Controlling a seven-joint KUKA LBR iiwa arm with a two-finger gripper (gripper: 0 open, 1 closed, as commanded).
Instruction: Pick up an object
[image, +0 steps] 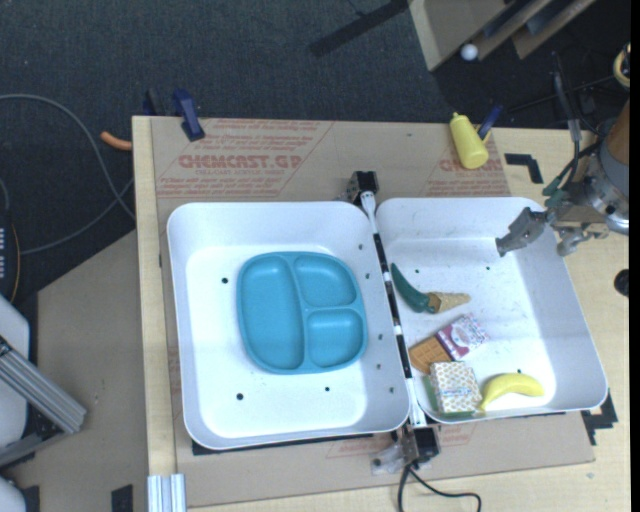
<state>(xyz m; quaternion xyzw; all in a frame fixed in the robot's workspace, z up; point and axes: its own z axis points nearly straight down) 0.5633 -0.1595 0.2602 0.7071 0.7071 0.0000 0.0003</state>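
Banana (513, 388) lies by my right bin's (560, 300) near edge; my gripper (545, 228) hovers open, empty, at the far edge, approaching—next, descend.

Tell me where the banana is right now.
The banana lies in the right bin, near its front right corner, just right of the small patterned box and well below the gripper.

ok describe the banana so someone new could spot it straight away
Look in the right white bin, down at its near corner. The banana lies there beside a small patterned box; it is the sole plain yellow, curved thing there.
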